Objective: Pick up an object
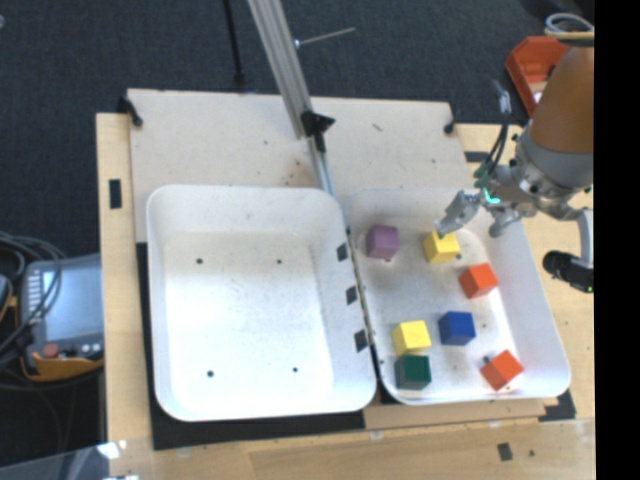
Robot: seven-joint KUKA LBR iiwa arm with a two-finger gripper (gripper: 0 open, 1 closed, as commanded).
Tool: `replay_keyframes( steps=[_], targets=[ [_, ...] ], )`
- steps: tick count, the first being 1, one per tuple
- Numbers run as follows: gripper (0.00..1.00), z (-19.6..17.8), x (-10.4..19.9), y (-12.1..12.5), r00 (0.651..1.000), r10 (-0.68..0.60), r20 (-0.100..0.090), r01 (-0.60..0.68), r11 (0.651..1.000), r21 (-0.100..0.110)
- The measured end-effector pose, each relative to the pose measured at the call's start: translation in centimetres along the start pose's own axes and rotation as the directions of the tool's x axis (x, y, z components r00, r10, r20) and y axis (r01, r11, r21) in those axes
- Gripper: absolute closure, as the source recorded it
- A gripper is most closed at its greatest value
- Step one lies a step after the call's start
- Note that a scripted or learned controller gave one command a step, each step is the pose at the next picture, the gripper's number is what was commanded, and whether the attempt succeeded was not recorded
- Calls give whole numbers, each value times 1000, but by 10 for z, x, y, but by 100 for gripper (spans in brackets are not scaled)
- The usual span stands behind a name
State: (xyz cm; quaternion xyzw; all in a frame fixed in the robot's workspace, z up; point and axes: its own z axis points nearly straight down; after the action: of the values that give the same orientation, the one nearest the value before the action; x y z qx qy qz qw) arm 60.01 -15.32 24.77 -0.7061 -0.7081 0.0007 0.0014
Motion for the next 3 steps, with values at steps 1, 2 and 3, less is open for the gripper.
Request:
replay_keyframes(
  steps=[1,2,3],
  targets=[
    [0,-2,0,1,1000,0,1,0,1000,-4],
    [0,58,-8,-3,1000,5,3,-5,1000,2],
    [0,103,-9,4,1000,7,3,-7,1000,0]
  ],
)
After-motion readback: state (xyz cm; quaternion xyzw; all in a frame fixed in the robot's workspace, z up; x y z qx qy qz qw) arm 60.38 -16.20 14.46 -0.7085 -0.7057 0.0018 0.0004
